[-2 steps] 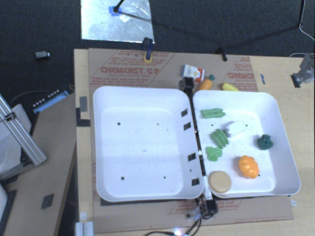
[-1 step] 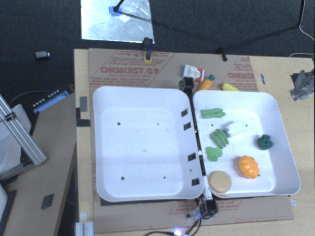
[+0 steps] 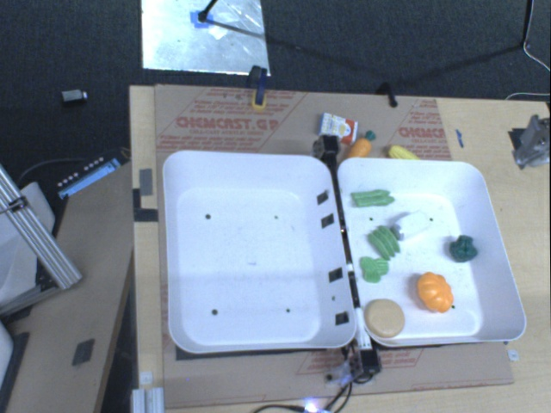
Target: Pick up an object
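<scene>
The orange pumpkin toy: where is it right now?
In the camera view, the orange pumpkin toy lies in the right bin, near its front edge, between the tan round piece and the dark green toy.

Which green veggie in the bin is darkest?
The dark green one by the right bin's right wall. The other three green pieces are lighter and sit toward the left.

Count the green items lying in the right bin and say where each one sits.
4. A light green piece near the bin's far wall, two more stacked down its left side by the divider, and a dark green one near its right wall. None looks hidden.
</scene>
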